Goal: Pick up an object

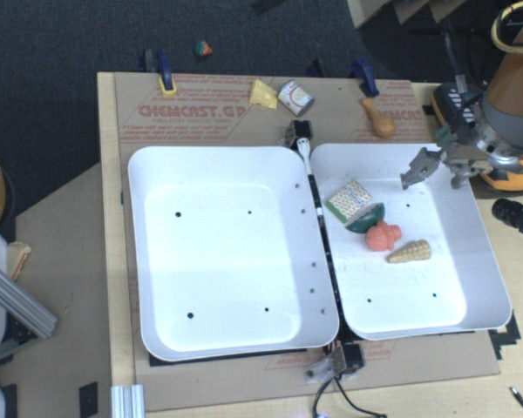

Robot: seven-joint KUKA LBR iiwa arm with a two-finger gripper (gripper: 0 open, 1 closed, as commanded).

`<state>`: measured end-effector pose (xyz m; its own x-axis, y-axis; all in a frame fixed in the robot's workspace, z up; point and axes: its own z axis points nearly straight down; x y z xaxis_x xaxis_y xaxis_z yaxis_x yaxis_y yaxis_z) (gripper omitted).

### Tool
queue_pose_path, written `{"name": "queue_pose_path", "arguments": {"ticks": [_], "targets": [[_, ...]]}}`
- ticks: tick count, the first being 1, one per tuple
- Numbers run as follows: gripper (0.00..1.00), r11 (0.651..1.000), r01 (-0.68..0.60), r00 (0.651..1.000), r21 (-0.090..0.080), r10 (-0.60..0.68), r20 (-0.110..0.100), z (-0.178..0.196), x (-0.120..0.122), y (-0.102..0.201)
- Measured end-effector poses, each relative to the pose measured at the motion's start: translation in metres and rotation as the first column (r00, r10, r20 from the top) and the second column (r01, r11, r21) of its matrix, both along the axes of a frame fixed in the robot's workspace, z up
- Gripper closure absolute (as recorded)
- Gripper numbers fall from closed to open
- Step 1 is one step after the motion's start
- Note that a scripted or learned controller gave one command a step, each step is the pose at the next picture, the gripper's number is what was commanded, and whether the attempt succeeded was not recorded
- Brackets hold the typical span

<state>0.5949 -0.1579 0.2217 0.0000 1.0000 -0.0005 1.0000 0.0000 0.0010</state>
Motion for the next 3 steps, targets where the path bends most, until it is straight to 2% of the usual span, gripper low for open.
{"name": "queue_pose_path", "arguments": {"ticks": [1,2,3], "targets": [[0.0,1.0,-0.002,1.0,0.004,0.002,-0.009,-0.144,-0.024,0.043],[1.0,1.0,0.001,1.0,-0.002,-0.001,0.006,-0.125,-0.019,0.039],[0.0,1.0,0.001,1.0,-0.001,-0.001,0.005,-0.126,-0.019,0.04]]}}
